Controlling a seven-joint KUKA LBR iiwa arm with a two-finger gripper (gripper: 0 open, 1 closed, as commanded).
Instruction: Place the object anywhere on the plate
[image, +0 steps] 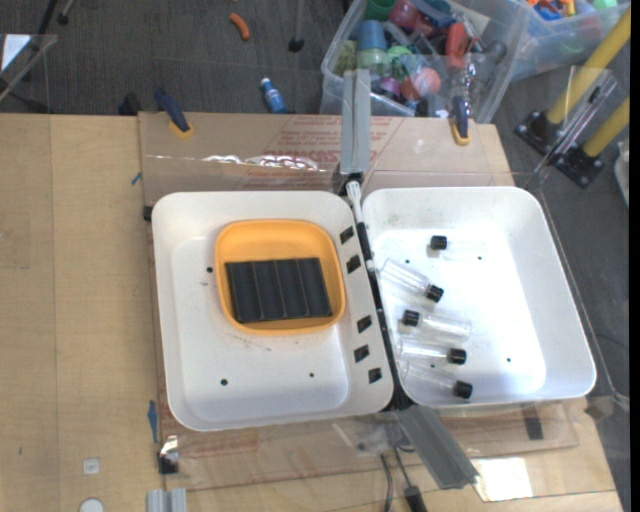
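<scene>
An orange plate (232, 243) sits in the left white bin (190, 385). On it lies a black ribbed rectangular object (278, 290), flat and roughly centred. In the right white bin (520, 230) lie several clear plastic tubes with black caps (412, 280), and a loose black cap (437, 243) rests near the bin's back.
A clear tub of colourful items (420, 45) stands behind the bins. Blue clamps (172, 112) hold the cardboard sheet at the back. A row of black clips (358, 295) runs along the divider between the bins. Wooden bench surface extends to the left.
</scene>
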